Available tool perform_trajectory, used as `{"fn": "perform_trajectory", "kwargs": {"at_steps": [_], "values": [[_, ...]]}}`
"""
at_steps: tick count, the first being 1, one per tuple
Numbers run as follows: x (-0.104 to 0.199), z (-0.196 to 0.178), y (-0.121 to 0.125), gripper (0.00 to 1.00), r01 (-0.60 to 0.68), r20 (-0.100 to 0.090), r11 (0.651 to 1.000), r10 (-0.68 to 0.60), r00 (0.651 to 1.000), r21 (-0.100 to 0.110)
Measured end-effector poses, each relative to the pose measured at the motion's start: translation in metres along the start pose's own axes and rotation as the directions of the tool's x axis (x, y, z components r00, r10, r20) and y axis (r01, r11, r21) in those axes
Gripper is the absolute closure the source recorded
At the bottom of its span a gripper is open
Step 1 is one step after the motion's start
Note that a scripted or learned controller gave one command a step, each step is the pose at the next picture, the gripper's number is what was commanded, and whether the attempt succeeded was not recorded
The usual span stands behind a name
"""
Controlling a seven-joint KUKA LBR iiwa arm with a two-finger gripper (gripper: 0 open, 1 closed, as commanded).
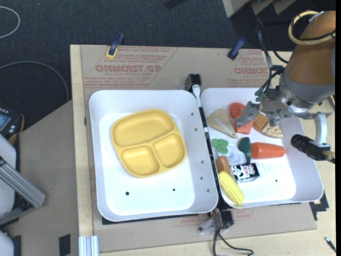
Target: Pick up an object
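1 yellow tray point(146, 142); roughly 9 toy foods point(242, 159) opposite.

We see the grey arm point(309, 73) reaching in from the right, orange band above the wrist, gripper point(249, 116) angled down-left at its tip.

**Orange band, grey wrist**

The arm point(314, 41) has a broad, rounded orange band above a smooth grey wrist section. Below that sits a metallic grey gripper point(250, 116) of blocky parts. Dark cables loop beside the wrist, and a yellowish ring cable curls near the orange band's top.
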State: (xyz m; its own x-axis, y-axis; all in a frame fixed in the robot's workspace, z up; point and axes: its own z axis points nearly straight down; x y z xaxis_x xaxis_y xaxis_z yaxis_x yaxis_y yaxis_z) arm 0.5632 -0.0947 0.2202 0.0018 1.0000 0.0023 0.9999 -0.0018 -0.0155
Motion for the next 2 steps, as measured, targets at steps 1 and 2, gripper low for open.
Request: {"fn": "perform_trajectory", "kwargs": {"at_steps": [1,2], "values": [[0.000,-0.007,0.003,0.00,0.002,0.001,1.000,-0.002,1.000,-0.014],[-0.005,0.036,0.006,0.00,0.001,0.001,1.000,-0.001,1.000,-0.012]]}}
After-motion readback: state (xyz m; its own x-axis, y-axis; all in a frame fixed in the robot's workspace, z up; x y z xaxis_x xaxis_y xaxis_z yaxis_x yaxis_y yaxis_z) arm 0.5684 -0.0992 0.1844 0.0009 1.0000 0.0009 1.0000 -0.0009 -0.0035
